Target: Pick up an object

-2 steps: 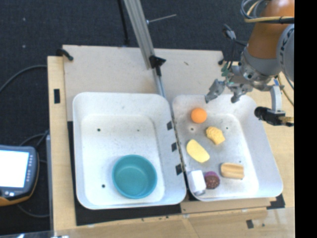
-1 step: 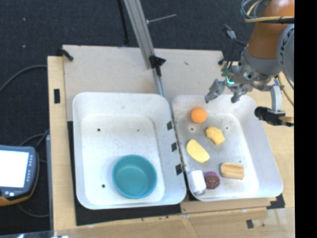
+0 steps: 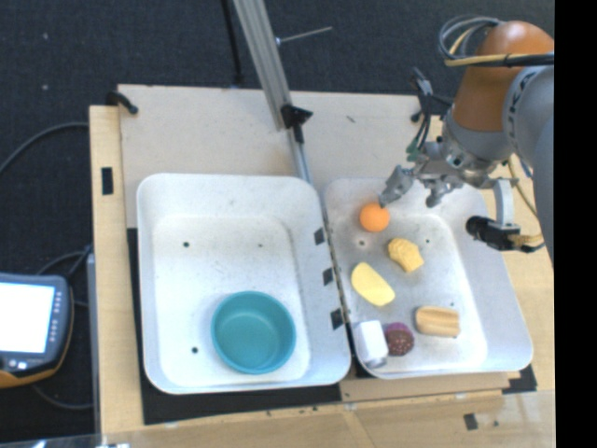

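My gripper (image 3: 414, 189) hangs over the far edge of the right bin (image 3: 494, 292), its two fingers spread open with nothing between them. An orange ball (image 3: 374, 217) lies just below and left of the left fingertip. Further down the bin lie a small yellow lumpy piece (image 3: 405, 255), a larger yellow piece (image 3: 372, 285), a tan bread-like block (image 3: 437, 321), a dark red round thing (image 3: 399, 340) and a white cylinder (image 3: 371, 342).
The left bin (image 3: 168, 250) holds a teal bowl (image 3: 253, 331) near its front. A slanted metal pole (image 3: 270, 73) rises from between the bins at the back. A screen device (image 3: 33, 327) sits off the bench at left.
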Tool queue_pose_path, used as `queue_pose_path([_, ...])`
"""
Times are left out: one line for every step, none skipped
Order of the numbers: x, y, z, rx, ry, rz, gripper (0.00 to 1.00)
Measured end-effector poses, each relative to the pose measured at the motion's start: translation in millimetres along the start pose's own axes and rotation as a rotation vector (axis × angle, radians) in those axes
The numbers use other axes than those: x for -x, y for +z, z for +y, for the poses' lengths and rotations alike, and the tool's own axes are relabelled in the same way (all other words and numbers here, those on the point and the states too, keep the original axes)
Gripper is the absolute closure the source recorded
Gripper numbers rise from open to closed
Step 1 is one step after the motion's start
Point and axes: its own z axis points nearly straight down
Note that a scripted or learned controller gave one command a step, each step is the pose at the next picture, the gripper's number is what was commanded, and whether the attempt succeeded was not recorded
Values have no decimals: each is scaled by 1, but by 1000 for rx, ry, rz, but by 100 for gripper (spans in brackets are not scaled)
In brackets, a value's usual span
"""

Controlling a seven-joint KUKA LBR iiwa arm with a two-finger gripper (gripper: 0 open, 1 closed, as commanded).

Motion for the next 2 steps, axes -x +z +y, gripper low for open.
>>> queue_pose_path([4,62,-5,-1,1,0,0])
queue_pose_path([5,89,-5,2,1,0,0])
